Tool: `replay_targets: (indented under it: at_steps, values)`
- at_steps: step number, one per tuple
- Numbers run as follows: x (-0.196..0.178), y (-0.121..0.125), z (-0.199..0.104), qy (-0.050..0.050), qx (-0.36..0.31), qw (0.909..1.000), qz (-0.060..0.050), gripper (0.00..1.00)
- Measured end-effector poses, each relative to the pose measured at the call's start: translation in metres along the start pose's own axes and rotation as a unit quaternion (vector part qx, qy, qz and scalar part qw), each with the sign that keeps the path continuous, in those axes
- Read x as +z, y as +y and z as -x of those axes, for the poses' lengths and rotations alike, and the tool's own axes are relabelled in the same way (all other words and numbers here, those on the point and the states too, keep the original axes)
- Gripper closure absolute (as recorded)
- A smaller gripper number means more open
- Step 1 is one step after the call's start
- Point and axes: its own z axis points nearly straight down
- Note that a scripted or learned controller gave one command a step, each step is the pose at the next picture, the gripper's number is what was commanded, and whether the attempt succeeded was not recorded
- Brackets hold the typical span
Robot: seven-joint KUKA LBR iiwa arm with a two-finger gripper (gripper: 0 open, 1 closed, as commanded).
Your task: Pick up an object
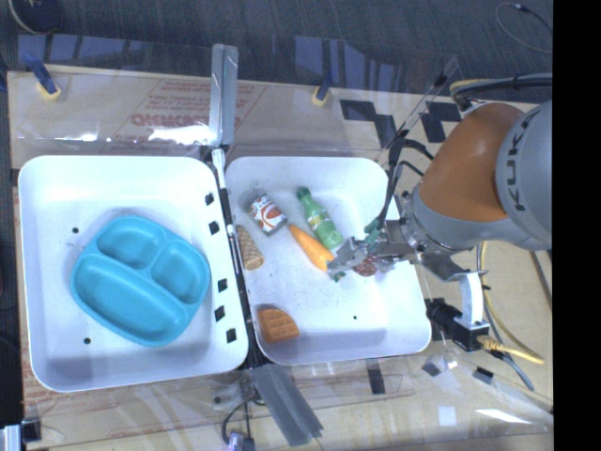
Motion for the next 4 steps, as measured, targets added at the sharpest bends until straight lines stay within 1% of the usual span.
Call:
replay_targets:
  at_steps: [1, 2, 3, 4]
  values:
    - [0.061, 0.064, -0.05, -0.001, -0.001, 1.0, 0.0, 0.0]
    - [0.123, 0.117, -0.045, -0.001, -0.002, 1.0, 0.0, 0.0]
    - [0.113, 0.118, -0.046, 0.0, -0.004, 1.0, 0.0, 1.0]
    - [-0.007, 0.159, -0.095, -0.001, -0.001, 1.0, 0.002, 1.0]
